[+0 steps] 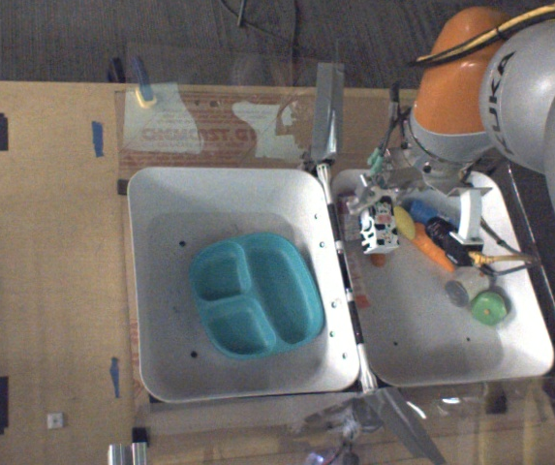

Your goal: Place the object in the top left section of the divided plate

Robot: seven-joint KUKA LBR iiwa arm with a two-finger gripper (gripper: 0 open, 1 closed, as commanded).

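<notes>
On arm casing (539, 85): "KUKA" lettering.

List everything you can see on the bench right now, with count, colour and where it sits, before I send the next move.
Divided plate: one, teal, three sections, in the left bin.
Left bin: one, white, centre of the view.
Right bin: one, white, beside the left bin.
Carrot-shaped object: one, orange, right bin, upper middle.
Yellow object: one, right bin, next to the gripper.
Blue object: one, right bin, under the arm.
Green round object: one, right bin, right side.
Grey object: one, touching the green one.
Arm: one, grey with an orange band, over the right bin.
Gripper: one, low at the right bin's left edge.
</notes>
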